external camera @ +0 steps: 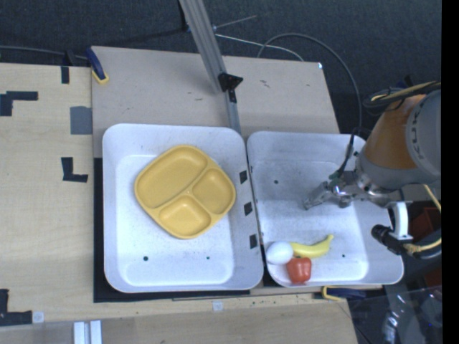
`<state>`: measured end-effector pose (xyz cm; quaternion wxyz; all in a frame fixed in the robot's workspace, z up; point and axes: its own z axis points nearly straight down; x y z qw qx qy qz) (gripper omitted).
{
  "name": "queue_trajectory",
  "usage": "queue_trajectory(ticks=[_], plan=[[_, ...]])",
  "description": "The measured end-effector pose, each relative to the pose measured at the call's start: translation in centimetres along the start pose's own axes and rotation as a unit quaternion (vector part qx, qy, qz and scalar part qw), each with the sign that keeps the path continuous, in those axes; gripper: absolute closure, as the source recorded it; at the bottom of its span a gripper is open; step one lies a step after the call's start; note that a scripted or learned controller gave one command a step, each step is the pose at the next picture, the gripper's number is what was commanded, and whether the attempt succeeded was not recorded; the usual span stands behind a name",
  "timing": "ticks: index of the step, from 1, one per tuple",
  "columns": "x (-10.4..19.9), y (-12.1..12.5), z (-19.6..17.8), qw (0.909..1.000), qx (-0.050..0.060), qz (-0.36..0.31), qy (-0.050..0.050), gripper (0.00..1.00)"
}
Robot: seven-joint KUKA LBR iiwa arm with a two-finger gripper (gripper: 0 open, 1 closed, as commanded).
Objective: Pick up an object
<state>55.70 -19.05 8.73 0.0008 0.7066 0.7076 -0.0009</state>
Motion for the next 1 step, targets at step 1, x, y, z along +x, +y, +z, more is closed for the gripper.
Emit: queue_trajectory(ticks=[1], plan=[[0.05, 0.03, -1.20, 1.0000, 0.000, 0.000, 0.001, 1.00]])
